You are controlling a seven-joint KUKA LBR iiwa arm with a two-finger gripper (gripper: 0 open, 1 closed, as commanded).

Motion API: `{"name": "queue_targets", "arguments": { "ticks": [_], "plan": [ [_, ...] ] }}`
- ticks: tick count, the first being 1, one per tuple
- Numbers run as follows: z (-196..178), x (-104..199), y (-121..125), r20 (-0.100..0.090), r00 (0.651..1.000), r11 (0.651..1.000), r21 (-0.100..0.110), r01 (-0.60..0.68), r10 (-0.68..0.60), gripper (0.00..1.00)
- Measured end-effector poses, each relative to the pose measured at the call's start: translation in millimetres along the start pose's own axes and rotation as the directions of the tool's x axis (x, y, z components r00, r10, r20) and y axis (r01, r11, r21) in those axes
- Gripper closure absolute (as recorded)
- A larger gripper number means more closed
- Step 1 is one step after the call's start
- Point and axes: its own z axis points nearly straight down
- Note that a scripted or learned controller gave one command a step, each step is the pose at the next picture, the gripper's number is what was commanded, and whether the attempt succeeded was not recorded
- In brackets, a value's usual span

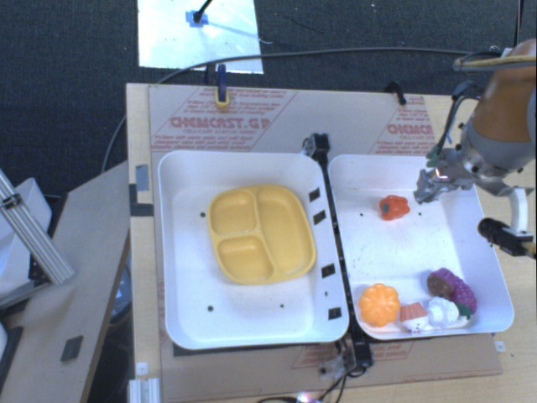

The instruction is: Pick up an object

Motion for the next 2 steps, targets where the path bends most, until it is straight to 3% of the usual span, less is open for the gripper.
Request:
{"name": "queue_targets", "arguments": {
  "ticks": [2],
  "plan": [
    [-6.3, 93.8, 15.8, -0.002, 1.0, 1.0, -0.001, 0.006, -0.006, 1.0]
  ]
}}
